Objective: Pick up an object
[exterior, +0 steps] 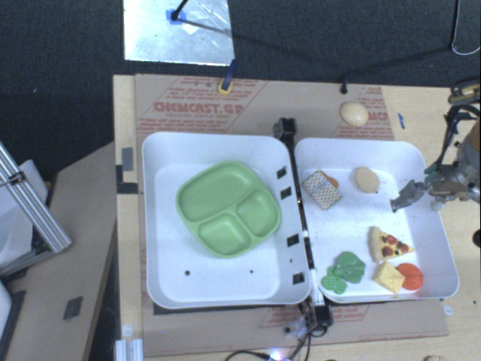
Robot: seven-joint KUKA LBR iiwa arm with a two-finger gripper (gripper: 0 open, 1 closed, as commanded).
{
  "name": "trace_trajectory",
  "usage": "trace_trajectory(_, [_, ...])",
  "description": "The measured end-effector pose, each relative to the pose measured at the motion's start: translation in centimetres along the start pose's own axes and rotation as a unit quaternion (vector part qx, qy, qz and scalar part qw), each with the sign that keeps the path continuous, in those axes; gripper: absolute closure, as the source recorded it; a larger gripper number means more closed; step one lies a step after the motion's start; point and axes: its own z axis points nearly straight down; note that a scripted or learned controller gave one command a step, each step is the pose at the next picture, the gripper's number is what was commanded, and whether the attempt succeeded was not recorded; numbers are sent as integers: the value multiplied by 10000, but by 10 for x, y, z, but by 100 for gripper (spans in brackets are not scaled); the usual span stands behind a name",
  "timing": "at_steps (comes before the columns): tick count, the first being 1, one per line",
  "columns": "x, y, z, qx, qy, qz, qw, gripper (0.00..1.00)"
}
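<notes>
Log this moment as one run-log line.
phase: approach | gripper: over right bin, nothing seen held | nearest: tan round piece, pizza slice | green tray: left bin

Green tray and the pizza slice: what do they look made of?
Green tray: looks like moulded plastic, matte to satin; uniform pale green, rounded dividers, soft sheen on the rims. Pizza slice: probably a plastic or rubbery toy; flat solid colours and clean edges, though too small to say which.

This looks like a robot lab. Two white bins (pixel 225 145) sit on a wooden bench (pixel 128 224) over cardboard (pixel 195 104), with wires (pixel 301 47) and metal rails (pixel 26 201) around.
</notes>
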Motion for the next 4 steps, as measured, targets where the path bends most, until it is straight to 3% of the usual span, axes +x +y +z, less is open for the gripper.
trace_trajectory(1, [1,3,-7,-65,-16,-19,10000,0])
trace_trajectory(4, [-6,-6,130,-63,-14,-8,10000,0])
